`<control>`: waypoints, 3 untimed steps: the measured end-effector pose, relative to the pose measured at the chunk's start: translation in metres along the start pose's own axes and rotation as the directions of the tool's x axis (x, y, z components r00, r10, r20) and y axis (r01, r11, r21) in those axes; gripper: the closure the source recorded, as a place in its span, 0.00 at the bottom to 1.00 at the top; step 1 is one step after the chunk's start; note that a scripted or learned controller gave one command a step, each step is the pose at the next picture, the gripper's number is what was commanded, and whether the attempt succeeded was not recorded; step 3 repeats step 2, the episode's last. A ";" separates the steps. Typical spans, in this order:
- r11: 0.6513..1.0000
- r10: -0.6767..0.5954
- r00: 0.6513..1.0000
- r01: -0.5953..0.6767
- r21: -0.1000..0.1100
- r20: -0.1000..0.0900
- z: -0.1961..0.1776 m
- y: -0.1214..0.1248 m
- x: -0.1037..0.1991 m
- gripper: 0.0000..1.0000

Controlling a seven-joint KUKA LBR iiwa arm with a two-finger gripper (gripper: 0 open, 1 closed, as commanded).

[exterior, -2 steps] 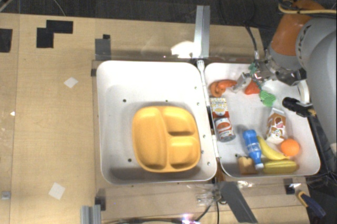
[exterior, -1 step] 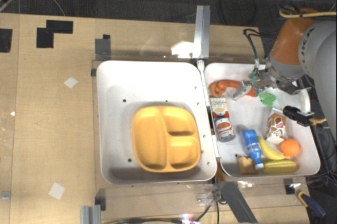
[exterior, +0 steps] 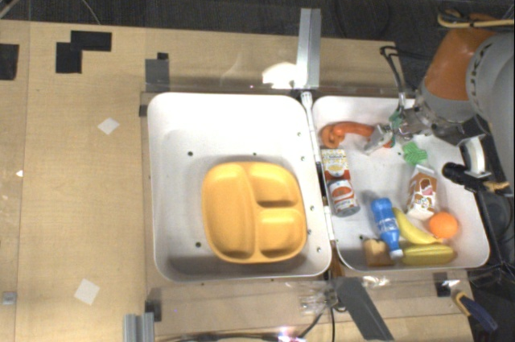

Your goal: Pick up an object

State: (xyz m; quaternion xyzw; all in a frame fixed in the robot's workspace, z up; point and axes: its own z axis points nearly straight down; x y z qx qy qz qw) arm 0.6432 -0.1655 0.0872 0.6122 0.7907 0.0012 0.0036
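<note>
Camera view, nearest edge first: in the right bin [exterior: 483,248], along its near wall, lie a yellow banana [exterior: 420,240] and a small brown object [exterior: 374,251], with an orange ball [exterior: 442,225] just beside the banana's far end. A blue bottle [exterior: 385,224] lies slanted between the brown object and the middle of the bin, touching the banana. Just beyond the orange ball stands a small white and brown carton [exterior: 422,194], and a green object [exterior: 414,153] lies past it. Against the bin's left wall rests a jar with a red label [exterior: 344,195], and a small packet [exterior: 334,164] sits just beyond that. In the left bin [exterior: 173,171], a yellow divided tray [exterior: 253,211] lies toward the near side, well apart from the other things. Farther back in the right bin, an orange curved object [exterior: 346,130] lies near the far left corner. The gripper [exterior: 385,135] reaches down beside it from the right, near the far wall, its tips close to the orange curved object's right end; whether its fingers are parted or closed cannot be told, and nothing shows between them. The grey arm [exterior: 491,87] with its orange band [exterior: 451,67] hangs over the bin's far right corner.
</note>
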 end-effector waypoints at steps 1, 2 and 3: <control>1.000 -0.008 1.000 0.008 -0.009 0.005 -0.015 0.004 0.001 1.00; 0.942 0.335 0.942 -0.335 -0.002 -0.004 -0.101 0.027 0.102 1.00; 0.942 0.335 0.942 -0.335 -0.002 -0.004 -0.101 0.027 0.102 1.00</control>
